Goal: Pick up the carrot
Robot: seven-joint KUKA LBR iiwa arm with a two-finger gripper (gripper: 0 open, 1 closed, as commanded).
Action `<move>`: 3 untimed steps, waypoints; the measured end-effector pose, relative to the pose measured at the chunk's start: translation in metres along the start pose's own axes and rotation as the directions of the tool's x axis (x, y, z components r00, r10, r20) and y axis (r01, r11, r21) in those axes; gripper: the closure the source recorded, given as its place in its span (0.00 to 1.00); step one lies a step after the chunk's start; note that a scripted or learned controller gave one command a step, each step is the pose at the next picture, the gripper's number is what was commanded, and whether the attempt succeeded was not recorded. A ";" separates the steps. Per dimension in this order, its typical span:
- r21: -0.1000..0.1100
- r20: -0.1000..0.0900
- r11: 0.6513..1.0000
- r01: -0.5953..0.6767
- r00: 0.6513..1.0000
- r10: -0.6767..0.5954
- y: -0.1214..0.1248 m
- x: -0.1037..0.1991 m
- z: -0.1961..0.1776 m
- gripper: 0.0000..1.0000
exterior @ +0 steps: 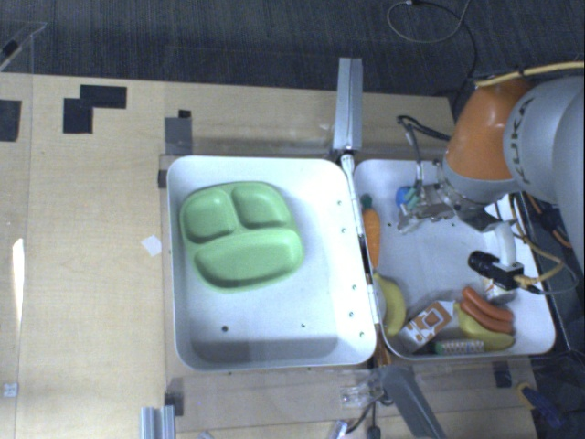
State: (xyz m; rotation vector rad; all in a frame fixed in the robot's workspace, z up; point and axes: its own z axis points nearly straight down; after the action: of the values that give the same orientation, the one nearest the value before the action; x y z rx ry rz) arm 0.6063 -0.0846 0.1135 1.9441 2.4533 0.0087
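Approach step: carrot point(371, 234) lies along the right bin's point(539, 337) left wall, just above the banana point(394, 305), tool point(420, 204) hovers near and to its right, carrying nothing, grip state unreadable; next needs shift left and descent onto carrot.

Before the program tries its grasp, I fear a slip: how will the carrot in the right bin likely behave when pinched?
The carrot looks like stiff, smooth toy plastic, so probably light and slippery. Its rounded, tapered body may roll. It lies against the right bin's left wall, which could crowd a grasp.
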 end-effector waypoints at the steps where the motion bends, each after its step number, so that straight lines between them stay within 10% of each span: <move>1: 0.007 -0.005 0.999 -0.041 0.999 0.041 -0.066 0.044 -0.073 1.00; 2: 0.011 -0.004 0.977 -0.213 0.977 0.213 -0.102 0.082 -0.090 1.00; 3: 0.009 0.000 0.827 -0.562 0.827 0.562 -0.092 0.118 -0.117 1.00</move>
State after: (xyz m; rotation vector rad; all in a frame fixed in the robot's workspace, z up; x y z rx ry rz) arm 0.4879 0.0096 0.2293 2.5873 1.7789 0.0049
